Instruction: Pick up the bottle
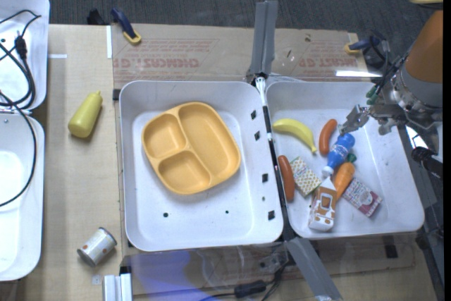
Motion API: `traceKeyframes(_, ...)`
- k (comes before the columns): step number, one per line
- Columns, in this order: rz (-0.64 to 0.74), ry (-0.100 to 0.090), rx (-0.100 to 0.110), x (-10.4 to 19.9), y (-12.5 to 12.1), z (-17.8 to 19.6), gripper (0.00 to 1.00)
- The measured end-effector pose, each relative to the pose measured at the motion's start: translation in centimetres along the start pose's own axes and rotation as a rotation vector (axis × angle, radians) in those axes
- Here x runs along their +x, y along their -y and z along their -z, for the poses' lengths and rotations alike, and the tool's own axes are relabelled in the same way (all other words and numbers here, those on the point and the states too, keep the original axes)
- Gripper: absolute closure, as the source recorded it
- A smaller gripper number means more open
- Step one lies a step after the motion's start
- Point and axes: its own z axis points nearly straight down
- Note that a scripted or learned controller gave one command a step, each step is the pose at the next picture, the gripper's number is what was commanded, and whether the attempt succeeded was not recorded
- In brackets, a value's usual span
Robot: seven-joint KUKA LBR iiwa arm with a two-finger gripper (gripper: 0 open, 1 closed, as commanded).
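Blue plastic bottle (340,151) with a white cap lies on its side in the right white bin (402,211), tilted, cap end pointing near-left. It's packed in: orange-red sausage (328,136) just to its far-left, orange carrot (343,178) touching or nearly touching on its near side, white juice carton (323,204) right at the cap end. Yellow banana (297,132) sits farther left, a second red sausage (286,177) and a patterned packet (305,175) near-left, pink snack pack (363,197) near-right.

Gripper (356,118) hangs just far-right of the bottle's base; you can't tell whether it's spread or closed, and nothing shows between its tips.

Expect the bottle to be light, stiff and slick, round so it may roll. Take it across the blue body mid-length, not the narrow cap.

Room: the bin's right half is mostly bare, so come in from there. Left side is crowded, and the bin wall plus the divider clamp (263,46) limit sideways moves. Left bin (141,222) holds a yellow divided plate (190,146); a yellow mustard-type bottle (85,115) lies out on the desk (77,187).
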Motion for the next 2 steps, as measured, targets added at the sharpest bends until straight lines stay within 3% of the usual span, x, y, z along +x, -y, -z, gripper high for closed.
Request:
traceKeyframes(1,0.073,0.001,-0.003,0.0,-2.0,-10.5,0.0)
traceKeyframes(2,0.07,0.002,-0.006,-0.1,-2.1,-9.4,1.0)
